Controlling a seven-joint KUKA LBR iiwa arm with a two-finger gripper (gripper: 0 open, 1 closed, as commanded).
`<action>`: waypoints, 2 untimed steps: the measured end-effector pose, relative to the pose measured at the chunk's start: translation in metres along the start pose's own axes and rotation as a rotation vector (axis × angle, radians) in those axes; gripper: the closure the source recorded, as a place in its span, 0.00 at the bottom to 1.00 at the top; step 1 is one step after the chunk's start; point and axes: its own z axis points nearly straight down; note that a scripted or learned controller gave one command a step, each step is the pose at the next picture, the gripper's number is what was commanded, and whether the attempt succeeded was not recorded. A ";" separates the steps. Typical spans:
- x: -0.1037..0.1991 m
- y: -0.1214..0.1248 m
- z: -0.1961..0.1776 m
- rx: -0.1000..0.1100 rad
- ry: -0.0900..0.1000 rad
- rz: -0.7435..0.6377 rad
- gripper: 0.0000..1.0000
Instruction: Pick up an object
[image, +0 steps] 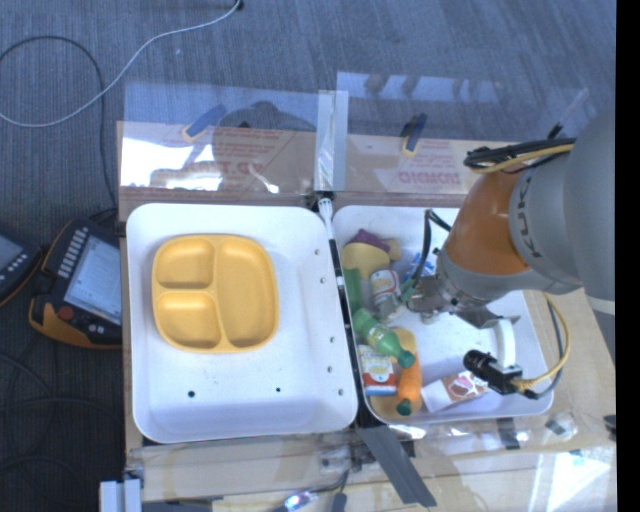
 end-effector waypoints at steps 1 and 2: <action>0.005 -0.059 0.001 -0.015 -0.005 -0.024 0.00; -0.008 -0.060 0.001 -0.013 0.005 -0.005 0.00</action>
